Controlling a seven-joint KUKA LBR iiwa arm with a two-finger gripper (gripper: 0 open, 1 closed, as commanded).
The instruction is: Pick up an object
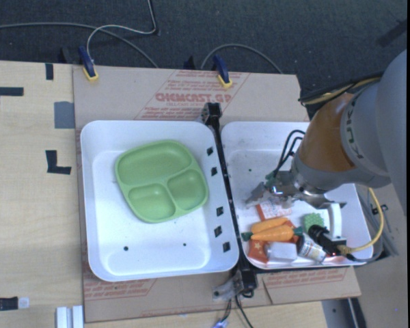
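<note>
Right, nearest the camera, an orange carrot (272, 229) lies over a red packet (257, 250), beside a white block (281, 252), in the right bin (260, 149). Just beyond it the gripper (268, 191) hangs low; wide or narrow, can't tell. Farther off, a green divided plate (162, 180) sits in the left bin (102, 251).

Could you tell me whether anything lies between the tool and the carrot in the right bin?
Nothing visible blocks it. The tool hangs just beyond the carrot, whose top is bare; only a flat reddish packet lies between them on the bin floor. A white box crowds the carrot's near side.
</note>
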